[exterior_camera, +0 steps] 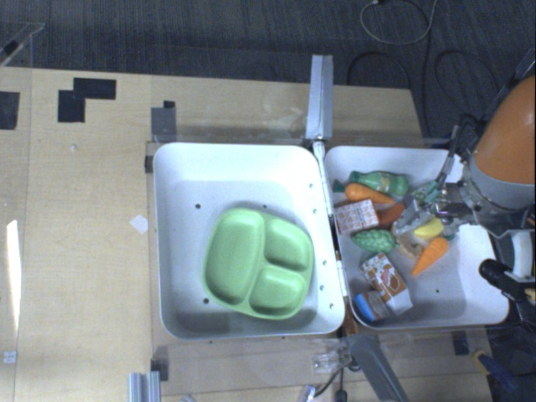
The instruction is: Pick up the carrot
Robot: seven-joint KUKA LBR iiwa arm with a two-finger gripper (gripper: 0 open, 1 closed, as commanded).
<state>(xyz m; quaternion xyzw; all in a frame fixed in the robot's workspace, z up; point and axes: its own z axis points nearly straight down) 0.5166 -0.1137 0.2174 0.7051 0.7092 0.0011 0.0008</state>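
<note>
Two shallow white bins on wooden surface (84, 249). Orange plastic carrot (430, 256) lies in right bin (469, 304), mid-right of frame, just below gripper (423, 218). Can't tell fingers' state. Left bin (180, 224) holds green divided tray (258, 263).

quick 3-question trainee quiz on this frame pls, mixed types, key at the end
1. True or false: the green divided plate lies in the right bin.
2. Where is the gripper? A) over the left bin B) over the right bin's items C) off the bench
3. Fill in: the carrot lies just below a ___ item.

Key: 1 false, it is in the left bin; 2 B; 3 yellow.
</note>
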